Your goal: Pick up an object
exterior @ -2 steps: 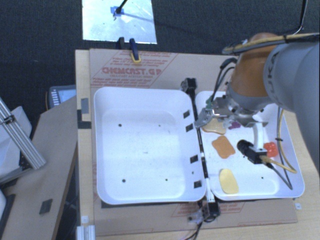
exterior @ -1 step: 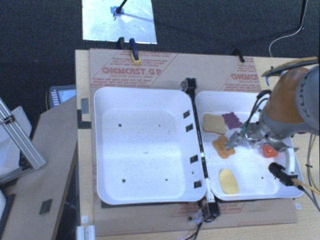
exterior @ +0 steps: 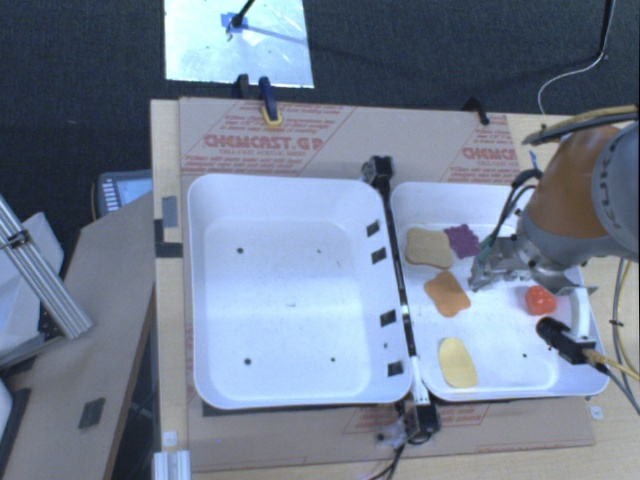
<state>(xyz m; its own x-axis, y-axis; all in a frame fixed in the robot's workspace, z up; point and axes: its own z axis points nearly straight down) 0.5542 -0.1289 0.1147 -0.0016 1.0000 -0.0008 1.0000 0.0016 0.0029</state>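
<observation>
The right bin (exterior: 520, 376) holds a tan slab (exterior: 429, 249), a small purple piece (exterior: 461, 238), an orange chunk (exterior: 446, 294), a pale yellow oval (exterior: 458, 362) and a red piece (exterior: 540, 299). My gripper (exterior: 481, 273) hangs low inside this bin, between the orange chunk on its left and the red piece on its right, just below the purple piece. Nothing shows between its tips. The grey and orange arm (exterior: 580, 193) covers the bin's far right part.
The left bin (exterior: 290, 298) lies beside the right one, split from it by a black clip rail (exterior: 390, 268). Cables (exterior: 570, 78) and a black fitting (exterior: 565, 343) sit by the right edge. A metal plate (exterior: 240, 28) lies behind the bench.
</observation>
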